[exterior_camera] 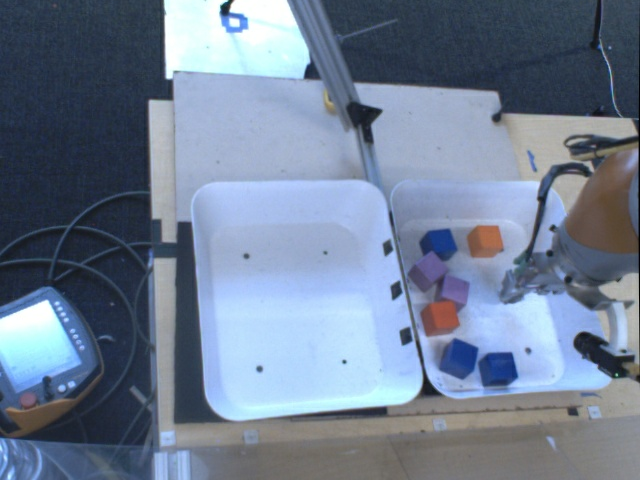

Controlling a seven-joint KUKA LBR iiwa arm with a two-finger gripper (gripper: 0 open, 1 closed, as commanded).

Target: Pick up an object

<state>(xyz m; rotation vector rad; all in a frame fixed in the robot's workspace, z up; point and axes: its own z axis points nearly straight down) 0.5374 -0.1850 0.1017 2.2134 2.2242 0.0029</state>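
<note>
The right bin (470,196) holds several small cubes: a blue one (438,243) and an orange one (485,240) at the back, two purple ones (428,269) (455,290) in the middle, an orange-red one (440,317), and two blue ones (459,357) (497,368) at the front. My gripper (513,290) hangs low over the bin's right half, to the right of the purple cubes and below the orange cube. Nothing shows between its tips.
The left bin (215,268) sits beside the right one. A metal pole (325,43) slants down to the divide between the bins. A teach pendant (40,353) and cables lie on the floor at left.
</note>
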